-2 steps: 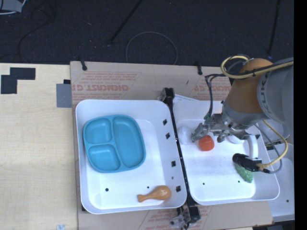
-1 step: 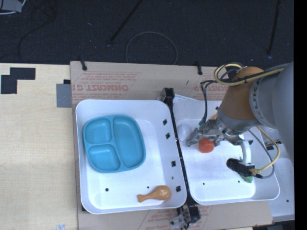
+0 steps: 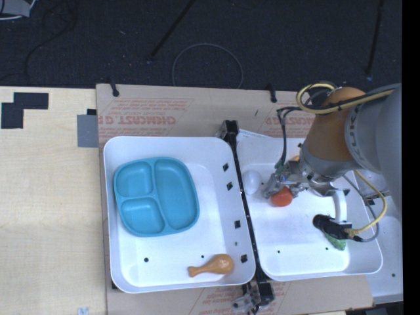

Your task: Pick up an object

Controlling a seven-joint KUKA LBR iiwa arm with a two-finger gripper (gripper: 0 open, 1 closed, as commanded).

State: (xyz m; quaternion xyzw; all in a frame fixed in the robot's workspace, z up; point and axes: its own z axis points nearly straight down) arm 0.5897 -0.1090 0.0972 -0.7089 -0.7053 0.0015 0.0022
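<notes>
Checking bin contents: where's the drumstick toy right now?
The drumstick toy lies in the left bin, near its front edge, below the blue divided plate and close to the divider between the bins.

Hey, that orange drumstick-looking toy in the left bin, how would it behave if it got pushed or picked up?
The drumstick toy looks like smooth moulded plastic, so probably stiff and light. Its bulbous end and thin handle suggest a push would swing it round rather than slide it straight. It lies near the left bin's front wall, which may crowd the pincer, and its rounded surface could slip.
</notes>
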